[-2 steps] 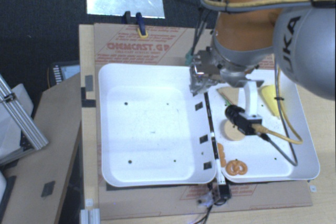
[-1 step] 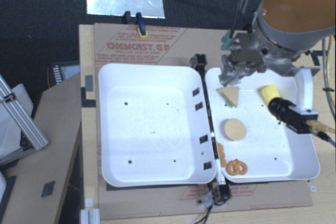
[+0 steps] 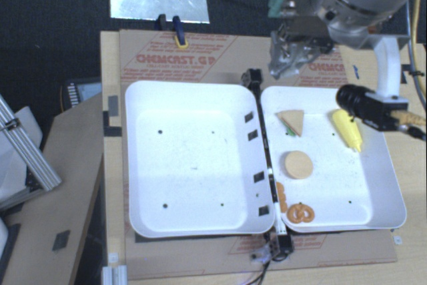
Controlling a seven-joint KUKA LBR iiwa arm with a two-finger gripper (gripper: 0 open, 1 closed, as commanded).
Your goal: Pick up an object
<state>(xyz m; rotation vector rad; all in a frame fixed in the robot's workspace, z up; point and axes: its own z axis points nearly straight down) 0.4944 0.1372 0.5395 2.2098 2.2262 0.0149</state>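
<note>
A: Going left to right, what lies in the right bin (image 3: pixel 383 207)?

B: Pretzel (image 3: pixel 300 213), round cracker (image 3: pixel 298 165), wedge (image 3: pixel 292 121), then the yellow banana (image 3: pixel 347 129) (long axis running toward the near-right).

A: And the pincer (image 3: pixel 288 63)?

B: It hangs beyond the bin's far edge, carrying nothing; how far open, I cannot tell. The wedge lies nearest, just toward the camera.
</note>
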